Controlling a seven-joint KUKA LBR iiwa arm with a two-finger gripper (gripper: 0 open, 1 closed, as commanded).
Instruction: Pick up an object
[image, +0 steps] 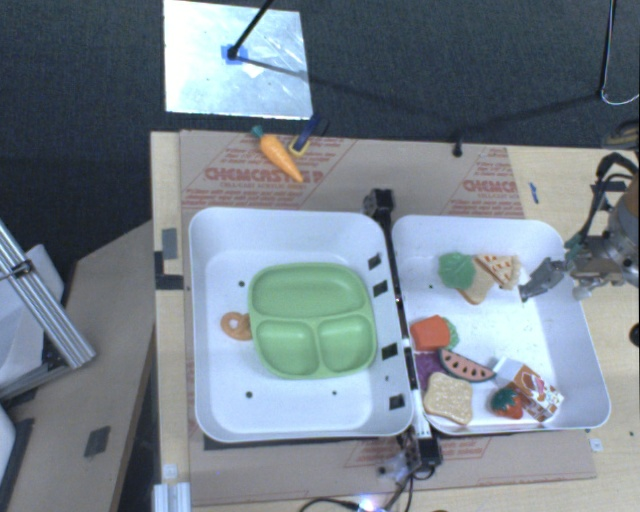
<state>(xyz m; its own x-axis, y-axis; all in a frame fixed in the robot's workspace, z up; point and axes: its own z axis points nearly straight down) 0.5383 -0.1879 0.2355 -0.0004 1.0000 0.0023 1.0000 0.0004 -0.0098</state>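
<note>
Over the right bin's (575, 330) far right edge, the gripper (549, 281) hangs with fingers apart, just beside the pizza slice (497, 269), which could skid away under an off-centre closing.

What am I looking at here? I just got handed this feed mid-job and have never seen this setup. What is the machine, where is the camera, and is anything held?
You are looking down at a slant from one fixed camera above a bench. The machine is a robot arm reaching in from the right; its two-finger gripper hangs over the right edge of the right bin. I see nothing between its fingers.

The right bin holds toy food: a green piece, a sandwich wedge, a watermelon slice, a bread slice and a few more. The left bin holds a green divided tray with a small pretzel beside it. A toy carrot lies on the bench behind the bins.
</note>
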